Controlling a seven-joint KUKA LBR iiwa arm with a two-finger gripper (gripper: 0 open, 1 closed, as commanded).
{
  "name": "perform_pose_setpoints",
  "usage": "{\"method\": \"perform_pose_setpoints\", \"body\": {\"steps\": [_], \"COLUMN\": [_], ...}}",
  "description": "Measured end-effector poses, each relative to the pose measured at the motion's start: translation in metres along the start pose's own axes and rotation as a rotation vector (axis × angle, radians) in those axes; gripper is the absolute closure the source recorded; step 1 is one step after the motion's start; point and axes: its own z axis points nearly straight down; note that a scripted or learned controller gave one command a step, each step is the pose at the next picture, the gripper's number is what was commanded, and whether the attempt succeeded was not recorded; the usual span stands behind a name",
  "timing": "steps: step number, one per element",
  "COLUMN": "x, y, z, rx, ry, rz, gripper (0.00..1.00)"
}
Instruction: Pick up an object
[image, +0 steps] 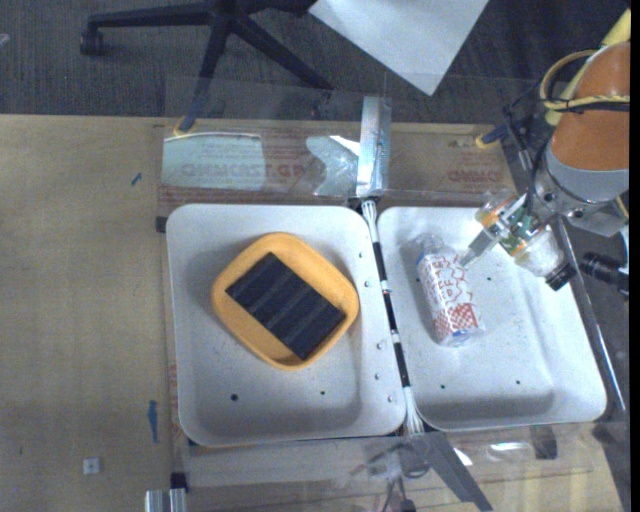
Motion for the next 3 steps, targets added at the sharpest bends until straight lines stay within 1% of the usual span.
{"method": "perform_pose_setpoints", "body": {"steps": [1, 2, 3], "x": [0.022, 0.008, 0.007], "y": [0.004, 0.053, 0.053], "z": [0.089, 0.109, 0.098], "rx": [-0.001, 0.003, 0.002], "ry": [0.0, -0.001, -0.003], "rz": [-0.128, 0.036, 0.034], "gripper": [0.0, 0.0, 1.0]}}
